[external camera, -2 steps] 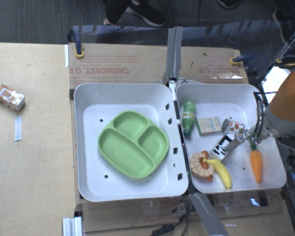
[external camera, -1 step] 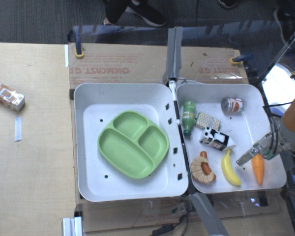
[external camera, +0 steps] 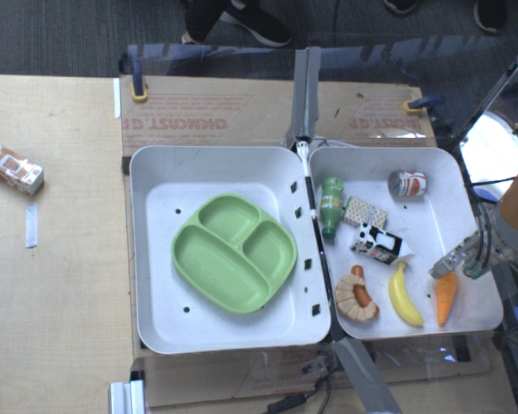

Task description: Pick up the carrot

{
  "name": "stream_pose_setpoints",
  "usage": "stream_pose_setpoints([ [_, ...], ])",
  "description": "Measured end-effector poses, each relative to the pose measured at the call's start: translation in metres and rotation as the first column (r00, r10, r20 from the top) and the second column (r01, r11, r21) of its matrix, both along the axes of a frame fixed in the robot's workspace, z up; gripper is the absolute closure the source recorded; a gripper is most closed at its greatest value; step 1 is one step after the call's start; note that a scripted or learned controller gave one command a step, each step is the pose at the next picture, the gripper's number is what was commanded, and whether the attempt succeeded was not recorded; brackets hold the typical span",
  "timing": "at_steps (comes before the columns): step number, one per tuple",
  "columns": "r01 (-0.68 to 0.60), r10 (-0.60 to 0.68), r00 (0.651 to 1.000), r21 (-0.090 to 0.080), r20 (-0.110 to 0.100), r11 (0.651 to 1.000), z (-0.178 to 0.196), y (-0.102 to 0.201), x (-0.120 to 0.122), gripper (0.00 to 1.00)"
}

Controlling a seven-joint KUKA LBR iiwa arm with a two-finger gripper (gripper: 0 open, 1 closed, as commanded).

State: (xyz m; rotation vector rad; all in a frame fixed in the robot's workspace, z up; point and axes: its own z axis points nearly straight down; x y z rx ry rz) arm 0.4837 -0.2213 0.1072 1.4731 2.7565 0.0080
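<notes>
The orange carrot (external camera: 446,300) lies at the near right corner of the right bin (external camera: 432,164), pointing toward the front edge. My gripper (external camera: 460,263) hangs just over the carrot's thick upper end, close to the bin's right wall. The arm comes in from the right edge of the view. Nothing is lifted; the carrot rests on the bin floor.
A yellow banana (external camera: 405,295) lies just left of the carrot, with a hot dog bun (external camera: 356,297) further left. A black-and-white carton (external camera: 377,243), a green bottle (external camera: 330,205), a patterned packet (external camera: 364,211) and a can (external camera: 407,184) lie behind. The left bin holds a green divided plate (external camera: 235,253).
</notes>
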Motion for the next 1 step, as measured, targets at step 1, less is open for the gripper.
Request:
stream_pose_setpoints([
  [1,-0.089,0.089,0.996,0.002,-0.015,0.996,0.0963,0.0926,-0.0038,1.00],
])
